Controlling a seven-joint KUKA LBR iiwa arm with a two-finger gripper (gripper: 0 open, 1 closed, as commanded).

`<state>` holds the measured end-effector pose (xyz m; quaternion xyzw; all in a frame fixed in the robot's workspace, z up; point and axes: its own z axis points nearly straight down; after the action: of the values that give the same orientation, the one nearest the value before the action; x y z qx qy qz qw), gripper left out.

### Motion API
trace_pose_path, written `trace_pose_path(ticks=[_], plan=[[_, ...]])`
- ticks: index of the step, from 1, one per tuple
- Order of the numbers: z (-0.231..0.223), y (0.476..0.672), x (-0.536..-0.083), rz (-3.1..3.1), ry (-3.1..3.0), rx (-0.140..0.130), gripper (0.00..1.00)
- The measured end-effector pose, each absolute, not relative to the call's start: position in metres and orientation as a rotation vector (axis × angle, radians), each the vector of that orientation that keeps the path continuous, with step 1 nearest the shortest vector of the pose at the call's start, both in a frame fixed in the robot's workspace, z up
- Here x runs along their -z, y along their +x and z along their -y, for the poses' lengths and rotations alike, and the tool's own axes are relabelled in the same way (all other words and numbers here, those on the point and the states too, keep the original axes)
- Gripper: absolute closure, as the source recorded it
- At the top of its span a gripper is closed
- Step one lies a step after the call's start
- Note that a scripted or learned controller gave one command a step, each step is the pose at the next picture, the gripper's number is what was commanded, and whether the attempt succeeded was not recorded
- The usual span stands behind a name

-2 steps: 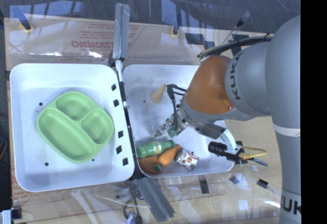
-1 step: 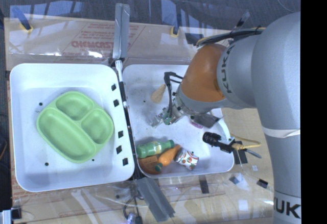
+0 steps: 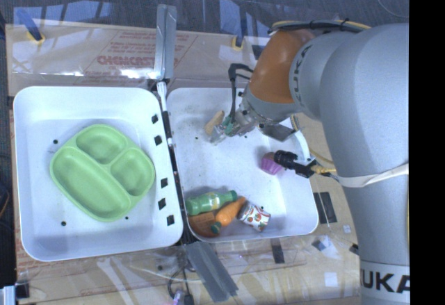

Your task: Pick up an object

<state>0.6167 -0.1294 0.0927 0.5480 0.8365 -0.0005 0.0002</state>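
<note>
My gripper (image 3: 222, 128) hangs low over the upper middle of the right bin (image 3: 201, 158), above bare white floor. Nothing shows held in it. A small purple cup (image 3: 271, 164) lies to its lower right, about a hand's width away. Along the bin's front edge lies a cluster: a green bottle (image 3: 210, 201) on its side, an orange carrot (image 3: 230, 212) against it, a brown dish (image 3: 200, 225) under both, and a red and white can (image 3: 256, 217) to the right.
The left bin (image 3: 42, 227) holds a light green divided plate (image 3: 101, 171). A ridge with black clips (image 3: 165, 158) separates the bins. The grey arm (image 3: 348, 109) covers the right bin's right side.
</note>
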Motion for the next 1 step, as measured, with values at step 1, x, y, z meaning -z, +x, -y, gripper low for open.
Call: trace_pose_path(ticks=[1], plan=[[0.1361, 0.6550, -0.0922, -2.629, 1.738, 0.009, 0.00]])
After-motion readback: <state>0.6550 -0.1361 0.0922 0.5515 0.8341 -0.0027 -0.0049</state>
